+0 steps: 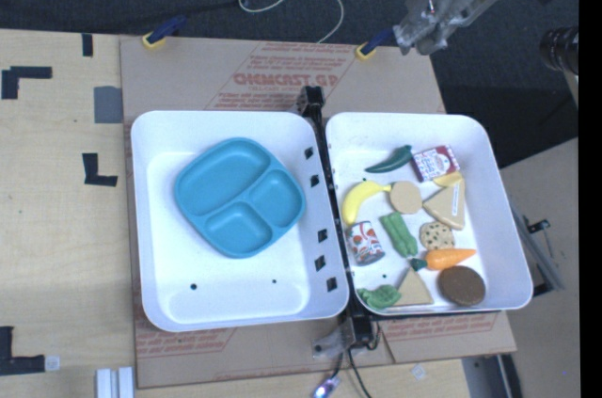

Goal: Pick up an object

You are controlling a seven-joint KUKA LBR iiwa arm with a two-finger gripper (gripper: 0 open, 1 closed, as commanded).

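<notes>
Listing from largest down, we record a tabletop carrying a cardboard sheet and two white bins side by side. Left bin: one blue divided plate. Right bin: toy food crowded together, namely a yellow banana, green pepper, small red-and-white carton, cheese wedge, carrot, brown round patty, small can and cookie. The arm's gripper hangs above the cardboard's far right corner, well apart from both bins; whether its jaws are spread or pressed together we cannot tell.
</notes>
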